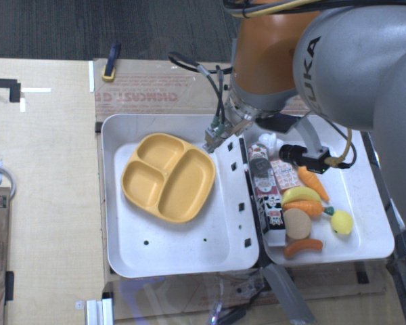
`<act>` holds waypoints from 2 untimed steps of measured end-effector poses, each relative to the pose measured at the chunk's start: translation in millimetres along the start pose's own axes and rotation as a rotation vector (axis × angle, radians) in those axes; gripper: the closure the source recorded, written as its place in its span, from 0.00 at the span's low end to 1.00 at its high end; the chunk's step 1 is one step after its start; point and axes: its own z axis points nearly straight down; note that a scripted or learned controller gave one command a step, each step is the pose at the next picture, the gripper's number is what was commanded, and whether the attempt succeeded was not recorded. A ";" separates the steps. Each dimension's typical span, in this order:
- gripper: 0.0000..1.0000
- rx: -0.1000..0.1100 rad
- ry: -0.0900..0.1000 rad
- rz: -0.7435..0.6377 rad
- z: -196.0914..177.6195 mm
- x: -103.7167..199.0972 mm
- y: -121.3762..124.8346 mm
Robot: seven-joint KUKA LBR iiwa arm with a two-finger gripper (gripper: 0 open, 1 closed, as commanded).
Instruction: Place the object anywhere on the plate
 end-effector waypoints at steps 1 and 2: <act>1.00 0.005 0.003 0.225 81.0 13.7 -15.0; 1.00 0.003 0.002 -0.037 85.8 68.2 -15.0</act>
